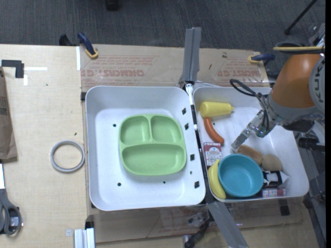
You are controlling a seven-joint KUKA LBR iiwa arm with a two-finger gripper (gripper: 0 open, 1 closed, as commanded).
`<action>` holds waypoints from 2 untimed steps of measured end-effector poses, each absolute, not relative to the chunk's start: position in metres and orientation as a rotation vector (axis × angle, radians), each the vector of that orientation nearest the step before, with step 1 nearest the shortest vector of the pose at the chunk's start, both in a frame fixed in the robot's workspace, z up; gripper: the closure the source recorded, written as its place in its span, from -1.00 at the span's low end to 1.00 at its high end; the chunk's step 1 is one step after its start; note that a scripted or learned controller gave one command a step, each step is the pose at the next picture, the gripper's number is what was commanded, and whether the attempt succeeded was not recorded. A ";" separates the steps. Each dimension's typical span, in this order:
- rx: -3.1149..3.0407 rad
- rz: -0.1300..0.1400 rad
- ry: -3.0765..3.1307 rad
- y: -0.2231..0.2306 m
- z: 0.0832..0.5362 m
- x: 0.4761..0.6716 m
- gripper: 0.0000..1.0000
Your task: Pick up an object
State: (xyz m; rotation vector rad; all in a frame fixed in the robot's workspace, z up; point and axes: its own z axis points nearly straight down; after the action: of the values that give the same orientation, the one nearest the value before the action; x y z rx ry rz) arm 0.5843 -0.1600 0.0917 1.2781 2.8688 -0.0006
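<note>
The bench (41, 112) carries two white bins side by side: the left bin (98, 154) and right bin (295, 159). A grey ring (68, 156) lies near its left edge, with scissors (9, 217) at the front-left corner.

Mirrored red print on cardboard sheet (124, 66)
</note>
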 end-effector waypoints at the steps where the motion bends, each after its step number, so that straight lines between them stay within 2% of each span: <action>1: 1.501 0.000 2.761 -0.159 0.091 0.548 -1.00; 2: 1.724 -0.002 2.626 -0.120 0.092 0.637 -1.00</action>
State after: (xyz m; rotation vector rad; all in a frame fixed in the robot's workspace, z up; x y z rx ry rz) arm 0.6372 -0.1196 0.0920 1.7244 2.6262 -0.0016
